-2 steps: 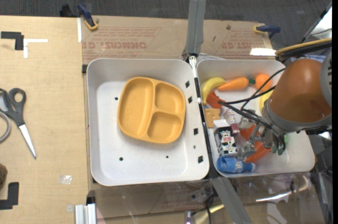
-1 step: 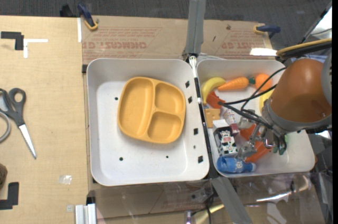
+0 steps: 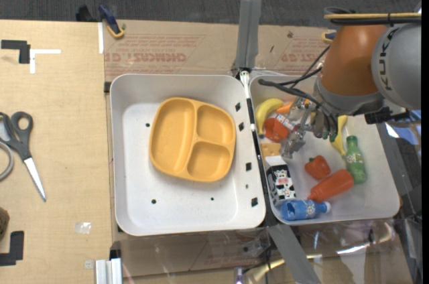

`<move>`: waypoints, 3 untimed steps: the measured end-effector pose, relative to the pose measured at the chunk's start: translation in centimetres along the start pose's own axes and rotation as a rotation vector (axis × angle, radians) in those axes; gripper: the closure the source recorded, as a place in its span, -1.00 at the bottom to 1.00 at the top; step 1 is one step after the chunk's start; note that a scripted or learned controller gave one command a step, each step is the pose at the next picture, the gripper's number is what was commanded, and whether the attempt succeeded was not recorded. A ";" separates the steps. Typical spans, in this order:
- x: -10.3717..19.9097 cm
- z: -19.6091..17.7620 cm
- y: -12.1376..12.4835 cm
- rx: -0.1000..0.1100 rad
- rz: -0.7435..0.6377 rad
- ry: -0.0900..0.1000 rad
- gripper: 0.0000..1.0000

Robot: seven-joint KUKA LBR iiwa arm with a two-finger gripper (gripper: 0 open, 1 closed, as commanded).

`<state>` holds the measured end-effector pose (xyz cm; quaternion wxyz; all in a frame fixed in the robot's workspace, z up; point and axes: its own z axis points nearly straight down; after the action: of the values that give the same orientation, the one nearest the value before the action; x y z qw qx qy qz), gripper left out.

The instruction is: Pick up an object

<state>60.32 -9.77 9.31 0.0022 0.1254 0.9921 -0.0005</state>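
Hand [image 3: 295, 140] hung low in right bin [image 3: 385, 205] beside orange toy [image 3: 276, 126]; whether spread or pinching, could not tell. Toy likely light, hard, slick; take across its middle.

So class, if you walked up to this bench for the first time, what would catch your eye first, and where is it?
Most likely the yellow divided plate, lying alone in the left bin. Next comes the arm's big orange band, hanging over the right bin, where the end effector sits low among a jumble of toy food. On the bare bench at far left lie a pair of scissors.
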 end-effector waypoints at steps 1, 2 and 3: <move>8.5 0.1 -3.8 -0.001 -0.080 0.002 -1.00; 9.7 0.0 -2.8 -0.001 0.090 0.000 -1.00; 9.8 0.1 -2.5 0.000 0.102 0.001 -1.00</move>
<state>50.20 -9.79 9.21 0.0017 0.1760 0.9844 -0.0003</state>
